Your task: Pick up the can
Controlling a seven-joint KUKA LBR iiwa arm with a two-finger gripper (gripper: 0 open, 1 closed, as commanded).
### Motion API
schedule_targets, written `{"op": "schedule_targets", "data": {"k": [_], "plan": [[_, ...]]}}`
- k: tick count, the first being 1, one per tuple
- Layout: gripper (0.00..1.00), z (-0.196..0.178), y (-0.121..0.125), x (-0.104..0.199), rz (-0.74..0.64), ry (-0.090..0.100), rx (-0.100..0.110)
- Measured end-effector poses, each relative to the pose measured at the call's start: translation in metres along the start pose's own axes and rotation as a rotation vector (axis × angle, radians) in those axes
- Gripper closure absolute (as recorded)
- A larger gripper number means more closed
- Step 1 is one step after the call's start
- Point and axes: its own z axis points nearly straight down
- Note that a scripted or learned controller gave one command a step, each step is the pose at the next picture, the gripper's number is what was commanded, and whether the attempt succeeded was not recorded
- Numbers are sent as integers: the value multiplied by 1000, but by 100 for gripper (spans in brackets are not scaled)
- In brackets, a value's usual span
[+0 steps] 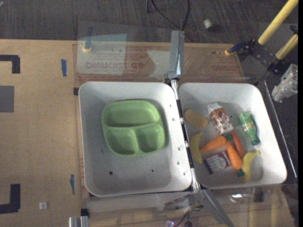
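The can, short with a red and white label, lies on its side in the right bin near the front wall. Two orange carrots lie against its far side, and a banana lies to its right. At the right edge of the view, outside the right bin and beyond its far right corner, a pale grey piece that looks like my gripper hangs over the dark floor. It is well apart from the can and touches nothing.
The right bin also holds a tan flat piece, a small orange and white carton, a green bottle and a yellow piece. A green divided plate lies in the left bin. Yellow-handled clamps stand at the back right.
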Motion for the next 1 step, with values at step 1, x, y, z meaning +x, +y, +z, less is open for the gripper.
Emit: {"op": "schedule_targets", "data": {"k": [1], "plan": [[100,-103,-2,1,177,-4,0]]}}
